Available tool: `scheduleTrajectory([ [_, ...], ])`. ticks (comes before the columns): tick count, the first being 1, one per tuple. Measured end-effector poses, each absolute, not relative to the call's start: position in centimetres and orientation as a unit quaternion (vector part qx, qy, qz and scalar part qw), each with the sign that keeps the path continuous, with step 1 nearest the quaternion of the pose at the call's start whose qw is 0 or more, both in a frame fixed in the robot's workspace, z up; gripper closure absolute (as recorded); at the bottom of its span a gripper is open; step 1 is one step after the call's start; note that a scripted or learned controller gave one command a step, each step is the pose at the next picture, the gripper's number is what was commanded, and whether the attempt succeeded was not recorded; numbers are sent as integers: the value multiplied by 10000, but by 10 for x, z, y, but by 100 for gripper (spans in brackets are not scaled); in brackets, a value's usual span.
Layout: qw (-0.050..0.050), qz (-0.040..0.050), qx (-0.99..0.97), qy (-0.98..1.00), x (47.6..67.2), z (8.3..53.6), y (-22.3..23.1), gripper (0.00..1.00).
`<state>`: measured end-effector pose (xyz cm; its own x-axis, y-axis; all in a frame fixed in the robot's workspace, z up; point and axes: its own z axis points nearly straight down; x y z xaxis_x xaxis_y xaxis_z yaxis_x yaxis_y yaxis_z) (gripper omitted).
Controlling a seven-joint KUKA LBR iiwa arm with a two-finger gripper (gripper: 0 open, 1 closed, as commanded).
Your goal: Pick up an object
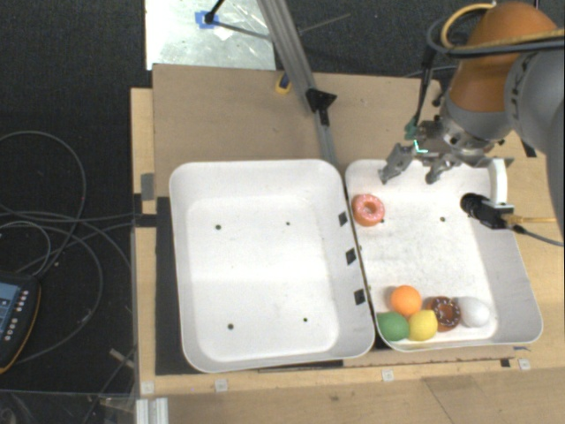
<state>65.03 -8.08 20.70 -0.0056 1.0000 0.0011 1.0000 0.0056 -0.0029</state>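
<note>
Doughnut (368, 209) with pink icing lies alone by the left wall of the right bin (459, 254), well apart from the rest — an easy target. Above the bin's far edge, the gripper (415, 167) hangs with fingers spread, holding nothing. An orange ball (406, 299), green ball (394, 326), yellow ball (424, 325), chocolate doughnut (444, 312) and white egg (475, 312) crowd the near corner — harder to pick singly.

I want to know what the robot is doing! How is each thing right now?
Grey two-finger gripper: jaws open, holding nothing, over the right bin's far end.
Pink frosted donut: lying flat, alone by the bin's left wall.
Round orange fruit: resting among the toys in the near corner.
</note>
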Motion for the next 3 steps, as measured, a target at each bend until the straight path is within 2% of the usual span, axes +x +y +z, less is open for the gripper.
scheduleTrajectory([
  [1,-2,-6,-7049,-7093,651,209,-81,0],
  [2,13,15,-7072,-7070,647,157,-91,0],
  [3,0,-9,-7076,-7066,638,107,-94,0],
])
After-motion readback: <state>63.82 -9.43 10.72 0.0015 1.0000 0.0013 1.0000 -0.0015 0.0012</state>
